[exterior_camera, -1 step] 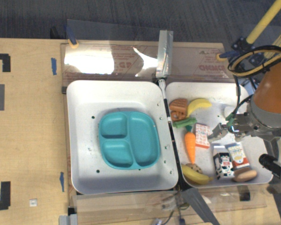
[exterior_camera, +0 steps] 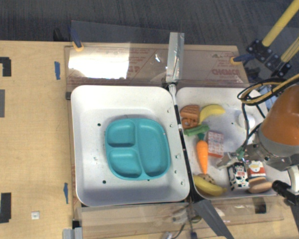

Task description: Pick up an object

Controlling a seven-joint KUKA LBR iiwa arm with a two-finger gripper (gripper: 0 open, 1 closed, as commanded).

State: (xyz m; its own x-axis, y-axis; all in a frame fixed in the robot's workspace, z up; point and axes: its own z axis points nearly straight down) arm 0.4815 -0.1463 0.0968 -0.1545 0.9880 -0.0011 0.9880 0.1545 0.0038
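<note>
The right bin (exterior_camera: 224, 97) holds several toy foods: a brown bread piece (exterior_camera: 190, 114), a yellow banana (exterior_camera: 212, 111), a green piece (exterior_camera: 196, 130), an orange carrot (exterior_camera: 203, 156), a pink and white box (exterior_camera: 216, 143), a second banana (exterior_camera: 210, 186), a hot dog (exterior_camera: 259, 186), a dark carton (exterior_camera: 237, 176) and a red and white piece (exterior_camera: 257, 170). My gripper (exterior_camera: 235, 160) hangs low in this bin under the grey and orange arm (exterior_camera: 288, 121). It sits just right of the box and directly above the dark carton. Nothing shows as held.
The left bin (exterior_camera: 84, 133) contains a teal divided plate (exterior_camera: 138, 148). A ridge (exterior_camera: 179, 133) separates the two bins. A clear panel (exterior_camera: 119, 61) stands behind them. Cables (exterior_camera: 254, 96) loop near the arm at the right bin's far corner.
</note>
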